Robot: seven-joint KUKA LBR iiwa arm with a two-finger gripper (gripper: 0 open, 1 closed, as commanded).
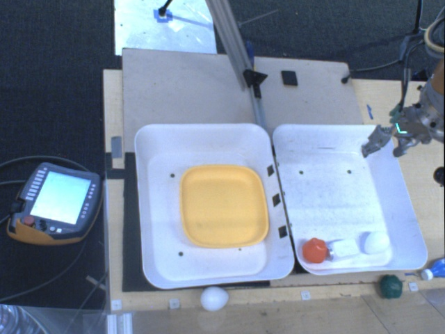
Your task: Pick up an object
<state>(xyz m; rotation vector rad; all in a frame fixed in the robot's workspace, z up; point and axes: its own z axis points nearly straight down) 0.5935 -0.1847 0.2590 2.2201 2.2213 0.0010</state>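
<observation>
While the arm reaches in at the right edge of the frame, its end effector (388, 143) hangs over the upper right rim of the right bin (327, 179); two grey fingers (375, 142) spread wide apart, nothing between them.

Right bin: three things lie in a row along its lower wall. Orange-red ball (314, 250) at lower left, a white cylinder-like piece (343, 248) touching it, then a white rounded object (376, 243) just beside that. All well apart from the end effector.

Left bin (156, 186): a yellow square plate (224, 205) sits flat near its centre.

On the table (334, 305), below the bins: a white egg-shaped object (214, 298) at lower centre, a dark green ball (391, 286) at lower right.

Far left of the frame, on dark floor: a teach pendant (52, 203) with a lit screen.
</observation>
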